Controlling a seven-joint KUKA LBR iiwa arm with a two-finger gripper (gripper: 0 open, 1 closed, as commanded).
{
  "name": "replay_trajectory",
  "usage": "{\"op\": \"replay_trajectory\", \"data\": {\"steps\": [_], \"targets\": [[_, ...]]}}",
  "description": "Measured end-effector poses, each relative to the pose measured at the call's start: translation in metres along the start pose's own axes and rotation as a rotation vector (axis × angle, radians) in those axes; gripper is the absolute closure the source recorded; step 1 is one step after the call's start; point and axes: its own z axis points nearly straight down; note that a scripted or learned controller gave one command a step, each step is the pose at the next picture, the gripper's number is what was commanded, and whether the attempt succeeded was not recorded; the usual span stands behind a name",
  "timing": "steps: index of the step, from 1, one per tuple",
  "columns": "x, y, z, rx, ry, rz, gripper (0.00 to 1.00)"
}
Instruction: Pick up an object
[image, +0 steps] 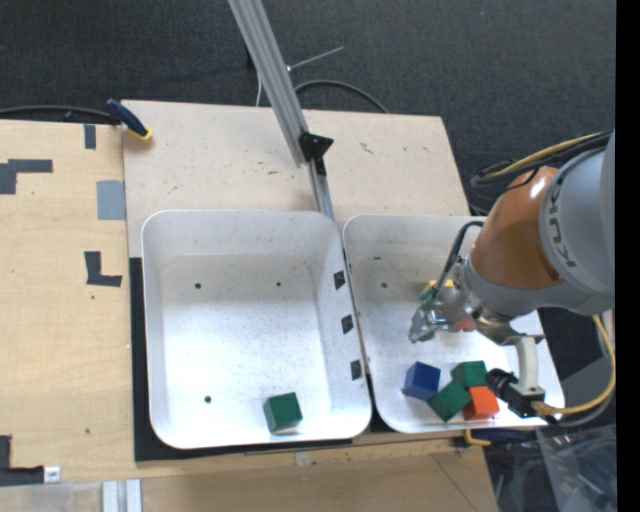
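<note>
My gripper (428, 325) hangs low over the middle of the right bin (385, 250), under the grey and orange wrist. Just below it in that bin lie a blue cube (421, 380), two green cubes (450, 401) (470, 373) and an orange cube (482, 402), clustered at the front right. The blue cube is the nearest, a short way in front of the gripper. A small yellow-green patch (430, 292) shows beside the wrist; I cannot tell what it is. Another green cube (284, 411) rests alone near the front of the left bin (200, 235).
A slanted metal pole (285, 90) runs down to the divider between the bins. The arm's bulk covers the right bin's right side. Cables trail at the right, and black clips (347, 323) sit on the shared wall.
</note>
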Motion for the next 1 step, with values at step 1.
{"op": "replay_trajectory", "data": {"steps": [1], "targets": [[0.0057,-0.0044,-0.0594,-0.002,0.0,-0.001,1.0]]}}
